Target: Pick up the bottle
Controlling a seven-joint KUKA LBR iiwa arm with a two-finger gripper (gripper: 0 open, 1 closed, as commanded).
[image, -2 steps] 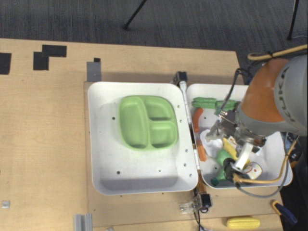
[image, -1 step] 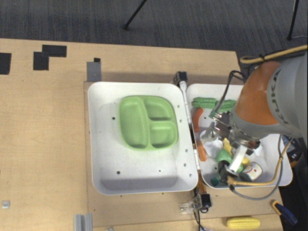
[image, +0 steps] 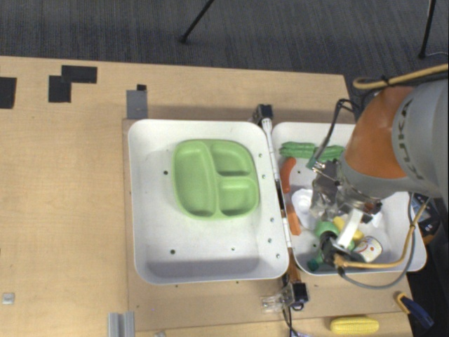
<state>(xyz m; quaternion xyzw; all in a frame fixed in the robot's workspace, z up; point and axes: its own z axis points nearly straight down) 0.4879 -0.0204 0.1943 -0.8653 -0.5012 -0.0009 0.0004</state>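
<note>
Bottle: judging by shape alone, it is most likely the pale, translucent object (image: 302,203) lying in the right bin (image: 396,213), close to that bin's left wall and about midway between near and far. I cannot make out a cap or label, so this identification is tentative.

In the camera view the grey arm is reaching in from the right and hanging low over the clutter of the right bin, with the pincer (image: 331,216) sitting just to the right of the bottle. How wide the pincer is standing I cannot tell, since wrist and cables are covering it, and nothing is showing as held.

An orange carrot-like toy (image: 287,168) is lying just on the far side of the bottle, and a green toy (image: 303,148) is resting at the far end. The left bin (image: 140,188) is carrying a green divided plate (image: 214,179), and a yellow corn cob (image: 354,324) is lying on the table (image: 63,209) at the near edge.

The bottle is probably light, thin-walled plastic, smooth and apt to roll or squirt sideways. Taking hold across its middle, square to its long axis, is looking safest.
</note>
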